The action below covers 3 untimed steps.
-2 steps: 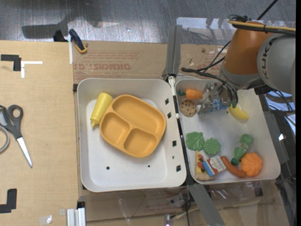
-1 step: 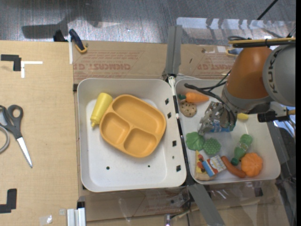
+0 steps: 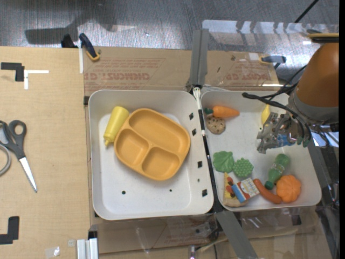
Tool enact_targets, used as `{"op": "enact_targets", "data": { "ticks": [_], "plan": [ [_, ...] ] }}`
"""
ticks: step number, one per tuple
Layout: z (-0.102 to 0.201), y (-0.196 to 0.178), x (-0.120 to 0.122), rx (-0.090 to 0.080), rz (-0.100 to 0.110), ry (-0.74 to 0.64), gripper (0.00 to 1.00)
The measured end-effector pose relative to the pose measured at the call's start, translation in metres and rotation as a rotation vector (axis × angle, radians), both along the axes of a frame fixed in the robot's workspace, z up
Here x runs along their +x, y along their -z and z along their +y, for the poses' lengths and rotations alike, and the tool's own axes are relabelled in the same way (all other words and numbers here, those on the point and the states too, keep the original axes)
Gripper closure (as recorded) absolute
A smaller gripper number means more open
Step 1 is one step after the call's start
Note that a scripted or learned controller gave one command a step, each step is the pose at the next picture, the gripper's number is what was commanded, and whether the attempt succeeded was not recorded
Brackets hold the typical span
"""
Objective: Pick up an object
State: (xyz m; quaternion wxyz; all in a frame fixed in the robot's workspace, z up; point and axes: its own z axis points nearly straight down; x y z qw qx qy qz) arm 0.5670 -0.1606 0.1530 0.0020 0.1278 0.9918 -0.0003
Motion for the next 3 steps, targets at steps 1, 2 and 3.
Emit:
{"op": "enact_targets", "data": {
  "ticks": [1, 2, 3],
  "plan": [
    [0.000, 0.000, 0.000, 0.000, 0.000, 0.000, 0.00],
    [-0.051, 0.059, 0.076, 0.000, -0.003, 0.160, 0.00],
    [-0.051, 0.047, 0.078, -0.003, -0.011, 0.157, 1.00]
  ]
}}
